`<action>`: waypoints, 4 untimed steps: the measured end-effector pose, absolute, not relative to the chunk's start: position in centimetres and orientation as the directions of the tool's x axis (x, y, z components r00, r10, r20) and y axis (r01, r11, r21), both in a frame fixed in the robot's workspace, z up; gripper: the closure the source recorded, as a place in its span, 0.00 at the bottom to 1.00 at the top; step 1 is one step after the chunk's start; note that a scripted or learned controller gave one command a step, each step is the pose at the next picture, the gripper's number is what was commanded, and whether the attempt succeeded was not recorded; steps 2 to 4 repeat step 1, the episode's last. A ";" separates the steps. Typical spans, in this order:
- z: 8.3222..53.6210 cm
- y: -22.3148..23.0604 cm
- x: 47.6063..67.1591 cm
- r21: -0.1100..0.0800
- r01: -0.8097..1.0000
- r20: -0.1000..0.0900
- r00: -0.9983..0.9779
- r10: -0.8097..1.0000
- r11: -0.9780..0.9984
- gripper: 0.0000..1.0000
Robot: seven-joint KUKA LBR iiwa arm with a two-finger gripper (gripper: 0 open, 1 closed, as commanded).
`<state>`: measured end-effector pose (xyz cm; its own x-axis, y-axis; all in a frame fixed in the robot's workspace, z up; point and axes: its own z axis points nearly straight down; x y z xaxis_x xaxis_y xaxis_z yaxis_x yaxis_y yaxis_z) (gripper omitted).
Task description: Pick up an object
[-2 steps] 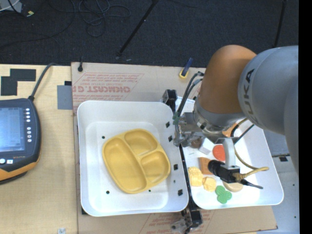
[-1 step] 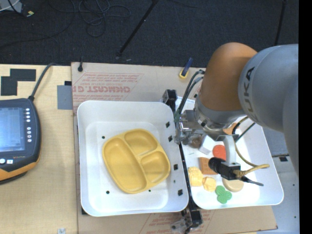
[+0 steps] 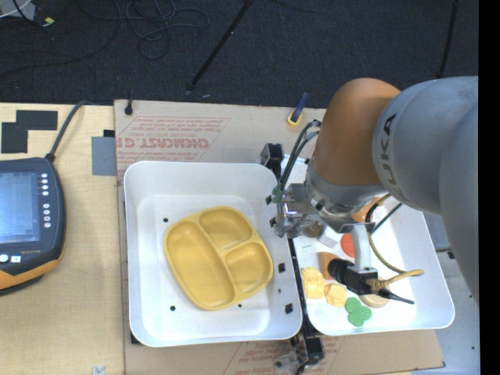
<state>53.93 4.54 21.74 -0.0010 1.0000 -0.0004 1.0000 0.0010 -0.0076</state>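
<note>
Cardboard-topped bench (image 3: 180, 135) with two white bins side by side, nothing fancy. Yellow divided tray (image 3: 219, 255) lying flat in the left bin (image 3: 134, 209). Gripper (image 3: 291, 219) just right of the tray, down at the wall between the bins, tucked under the big grey arm (image 3: 422, 155). Can't tell how wide the grip, or whether holding anything. Pickable bits further right of the tray, in the right bin (image 3: 437, 291): yellow blocks (image 3: 314, 282), green piece (image 3: 358, 312), orange piece (image 3: 348, 245). Handheld pendant (image 3: 23, 209) well left of the tray.

Grey arm (image 3: 437, 147) — orange band (image 3: 351, 135) (glossy)
</note>
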 end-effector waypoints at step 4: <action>22.8 4.6 54.2 -0.004 1.000 0.000 0.000 1.000 0.000 1.00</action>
